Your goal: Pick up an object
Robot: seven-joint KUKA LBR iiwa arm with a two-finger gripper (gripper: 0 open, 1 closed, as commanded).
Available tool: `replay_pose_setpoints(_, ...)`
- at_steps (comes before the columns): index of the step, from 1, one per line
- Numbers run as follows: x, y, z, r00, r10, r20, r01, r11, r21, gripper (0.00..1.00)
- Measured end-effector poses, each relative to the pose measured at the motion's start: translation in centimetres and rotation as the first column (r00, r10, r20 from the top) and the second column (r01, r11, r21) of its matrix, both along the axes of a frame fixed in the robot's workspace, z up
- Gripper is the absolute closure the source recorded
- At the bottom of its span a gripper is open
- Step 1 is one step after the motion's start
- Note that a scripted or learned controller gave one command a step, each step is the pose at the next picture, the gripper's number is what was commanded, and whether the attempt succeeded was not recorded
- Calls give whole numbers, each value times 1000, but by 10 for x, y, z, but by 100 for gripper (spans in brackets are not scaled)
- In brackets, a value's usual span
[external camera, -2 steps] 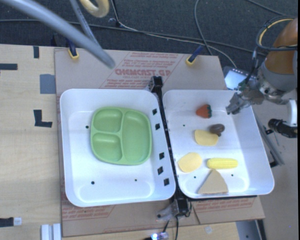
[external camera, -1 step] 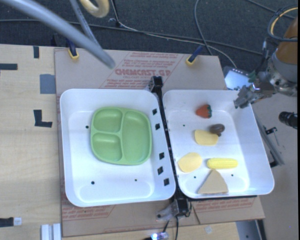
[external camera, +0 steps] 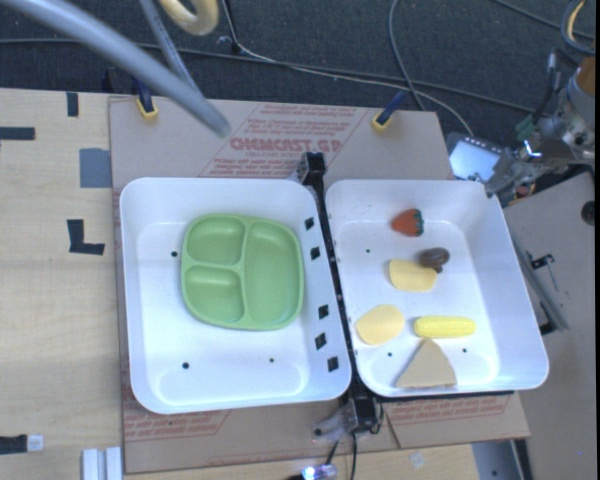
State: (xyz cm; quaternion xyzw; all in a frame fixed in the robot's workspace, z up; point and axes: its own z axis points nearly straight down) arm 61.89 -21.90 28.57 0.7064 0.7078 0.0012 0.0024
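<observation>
Hovering beyond the right bin (external camera: 500, 228) rim, end effector (external camera: 525, 158) state indiscernible.

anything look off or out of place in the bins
Nothing stands out. The green divided plastic plate lies flat in the left white bin. The toy foods, including the yellow corn cob and red strawberry, lie apart in the right white bin.

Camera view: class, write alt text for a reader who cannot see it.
Two white bins sit side by side: the left bin holds a green divided plate, the right bin holds a strawberry, corn cob and other toy foods. The robot arm waits at the upper right.
</observation>
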Motion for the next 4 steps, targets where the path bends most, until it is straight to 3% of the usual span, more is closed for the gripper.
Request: replay_pose_setpoints(4,-81,222,-35,1000,2,-9,-2,1000,2,100)
